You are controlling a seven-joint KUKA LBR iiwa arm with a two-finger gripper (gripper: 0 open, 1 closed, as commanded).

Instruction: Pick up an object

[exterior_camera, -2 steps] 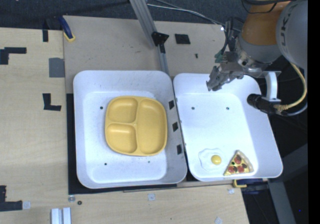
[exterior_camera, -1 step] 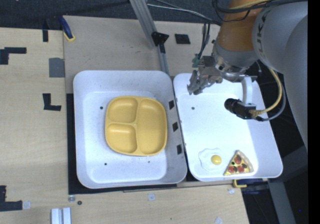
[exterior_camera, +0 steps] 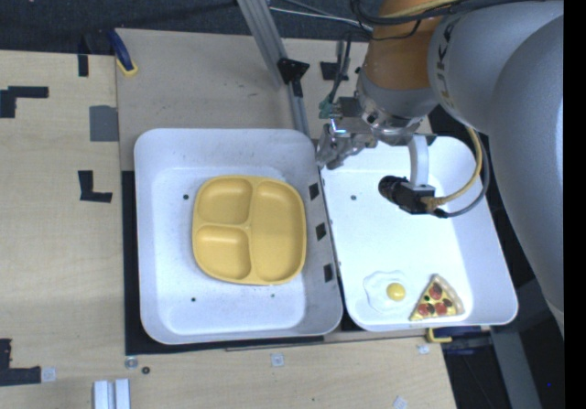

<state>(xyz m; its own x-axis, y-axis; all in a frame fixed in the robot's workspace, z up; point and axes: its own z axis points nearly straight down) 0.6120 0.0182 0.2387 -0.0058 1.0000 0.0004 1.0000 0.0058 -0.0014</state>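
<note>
Camera view: no brand, label or readable writing shows on any object or on the arm. The bench is pale wood-coloured board with black tape marks at its left side and a blue-and-yellow clamp near the back left corner; beyond the board lies dark carpet-like floor crossed by thin cables, and a grey metal pole slants down to the bins' back edge.

The left bin holds a yellow divided plate with three compartments, lying flat near its middle. The right bin carries a toy fried egg and a toy pizza slice, side by side near its front edge, apart from each other.

The arm, grey with an orange band, comes in from the right; its gripper hangs over the back left corner of the right bin, by the wall between the bins, well apart from the egg and pizza slice. Whether its jaws are spread or closed cannot be told. A black cylindrical part with a yellow cable hangs just beside the wrist.
</note>
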